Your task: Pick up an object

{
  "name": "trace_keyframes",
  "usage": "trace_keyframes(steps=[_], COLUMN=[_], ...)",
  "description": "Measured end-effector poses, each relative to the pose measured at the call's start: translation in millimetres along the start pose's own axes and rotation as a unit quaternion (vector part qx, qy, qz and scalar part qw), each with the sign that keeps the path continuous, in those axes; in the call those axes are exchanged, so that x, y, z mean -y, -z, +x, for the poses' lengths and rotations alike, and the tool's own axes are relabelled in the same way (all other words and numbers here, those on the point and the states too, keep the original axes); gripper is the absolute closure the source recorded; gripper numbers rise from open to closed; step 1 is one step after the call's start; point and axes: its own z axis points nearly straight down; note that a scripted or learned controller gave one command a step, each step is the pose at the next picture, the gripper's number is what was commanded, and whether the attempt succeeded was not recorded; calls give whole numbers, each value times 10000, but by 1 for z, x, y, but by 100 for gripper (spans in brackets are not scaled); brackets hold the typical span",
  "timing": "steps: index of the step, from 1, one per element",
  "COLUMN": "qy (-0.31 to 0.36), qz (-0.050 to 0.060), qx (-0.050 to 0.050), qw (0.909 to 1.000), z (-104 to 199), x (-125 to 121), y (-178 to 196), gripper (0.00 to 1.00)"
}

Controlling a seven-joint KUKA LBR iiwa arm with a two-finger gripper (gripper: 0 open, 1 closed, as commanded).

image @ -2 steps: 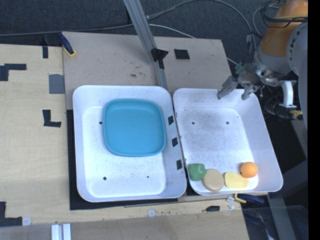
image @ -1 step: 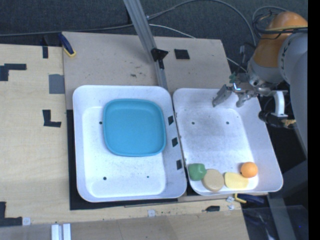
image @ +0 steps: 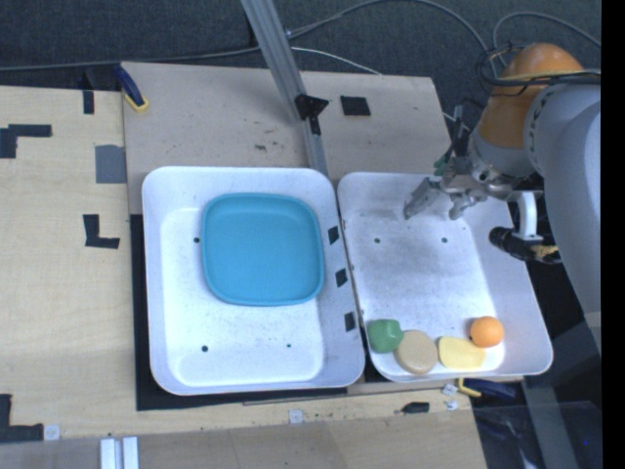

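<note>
Above the right bin's [image: 508, 291] far end, the claw [image: 436, 203] hangs open, gripping nothing.

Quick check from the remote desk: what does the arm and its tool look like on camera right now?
The grey, rounded KUKA arm carries an orange band above the wrist. Thin dark cables loop near that band. Its tool is a small grey metal piece with two fingers, over the right shallow white bin.
</note>
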Motion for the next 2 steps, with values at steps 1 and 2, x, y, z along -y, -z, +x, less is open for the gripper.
trace_keyframes(steps=[1,2], qy=[5,-2], qz=[-17,-40], qx=[6,8], qw=[10000,10000], z=[0,-4], x=[-1,-1], y=[13,74], gripper=[100,100])
